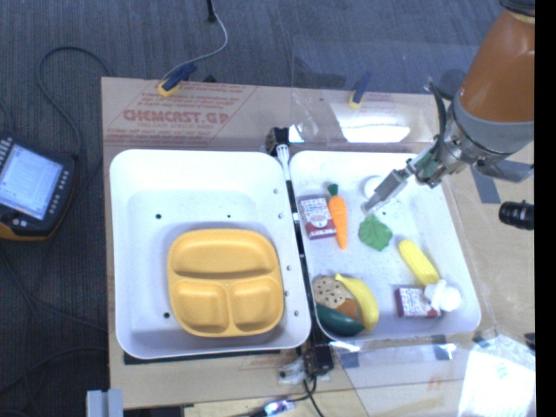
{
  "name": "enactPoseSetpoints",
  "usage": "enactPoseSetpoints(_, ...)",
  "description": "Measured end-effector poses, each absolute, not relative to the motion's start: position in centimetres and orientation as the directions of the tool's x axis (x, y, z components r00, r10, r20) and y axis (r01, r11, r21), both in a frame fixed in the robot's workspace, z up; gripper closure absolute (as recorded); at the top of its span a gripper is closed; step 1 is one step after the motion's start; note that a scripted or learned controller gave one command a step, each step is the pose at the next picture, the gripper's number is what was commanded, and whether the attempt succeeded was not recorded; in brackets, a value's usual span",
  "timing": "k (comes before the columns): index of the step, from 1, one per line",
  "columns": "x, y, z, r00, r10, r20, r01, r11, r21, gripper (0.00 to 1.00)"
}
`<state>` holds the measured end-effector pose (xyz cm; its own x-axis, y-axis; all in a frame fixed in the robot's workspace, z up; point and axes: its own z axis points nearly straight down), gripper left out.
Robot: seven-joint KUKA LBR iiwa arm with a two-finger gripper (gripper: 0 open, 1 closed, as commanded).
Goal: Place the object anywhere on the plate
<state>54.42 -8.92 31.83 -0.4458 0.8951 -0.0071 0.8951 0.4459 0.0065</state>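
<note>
Nearest, low in the frame, the left bin [130, 233] holds one yellow plate [226, 281] with three compartments, lying flat and bare. In the right bin [452, 233], along its lower edge, sit a cookie [328, 292], a banana [365, 301] curved over a dark green piece [340, 322], one small red packet [408, 302] touching a white lump [446, 297], and a yellow corn-like piece [418, 261]. Further up lie a green leaf [375, 233], one carrot [339, 218] and a second red packet [316, 216] just beside it.

The arm [499, 76] leans in from the upper right, its wrist slanting down and left. The gripper [375, 198] hovers just above the leaf, near a white round thing [375, 183]. Its fingers look narrow with nothing between them, though the blur makes this unsure
</note>
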Motion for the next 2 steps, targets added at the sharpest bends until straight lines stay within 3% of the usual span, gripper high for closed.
enactPoseSetpoints(1,51.4,-12.1,16.5,-0.562,0.827,0.011,0.827,0.562,-0.015,0.0)
enactPoseSetpoints(2,55.4,-8.0,30.8,-0.552,0.834,-0.011,0.834,0.552,0.011,0.0)
